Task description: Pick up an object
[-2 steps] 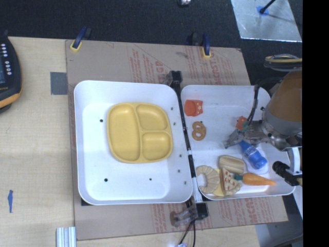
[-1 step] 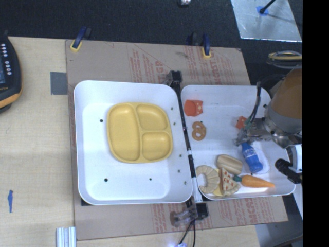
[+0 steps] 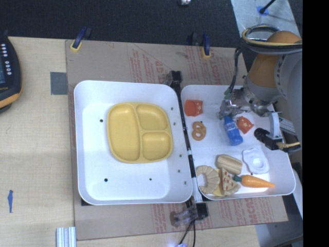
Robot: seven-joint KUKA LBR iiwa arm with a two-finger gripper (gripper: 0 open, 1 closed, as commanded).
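The gripper point(image 3: 230, 108) is seen over the right bin point(image 3: 288, 161), at about one o'clock from that bin's middle, directly above the upper end of a blue bottle point(image 3: 233, 131). Whether the claw is released or clenched cannot be told; it is masked by its own metal hardware. Nothing is seen lifted.

The bottle is judged the likeliest target. It lies on its side, tilted, with a small red packet point(image 3: 244, 123) just beside it at three o'clock. A rounded body lying flat may roll or be squeezed out sideways if it is closed upon off-centre. The red packet may be nudged or caught along with it. A pretzel point(image 3: 198, 130) at nine o'clock and a red block point(image 3: 193, 107) at ten o'clock are set well apart and are not considered at risk.

At the bin's six o'clock end, a carrot point(image 3: 255, 181), bread pieces point(image 3: 218, 178) and a white fried-egg piece point(image 3: 255, 161) are crowded together.

The left bin point(image 3: 87, 138) bears a yellow divided plate point(image 3: 139, 131). Both bins rest on brown cardboard point(image 3: 128, 60) clamped over a pale wooden bench point(image 3: 31, 153). A dark floor is noted at twelve o'clock, and a handheld controller point(image 3: 7, 71) at the bench's nine o'clock edge.
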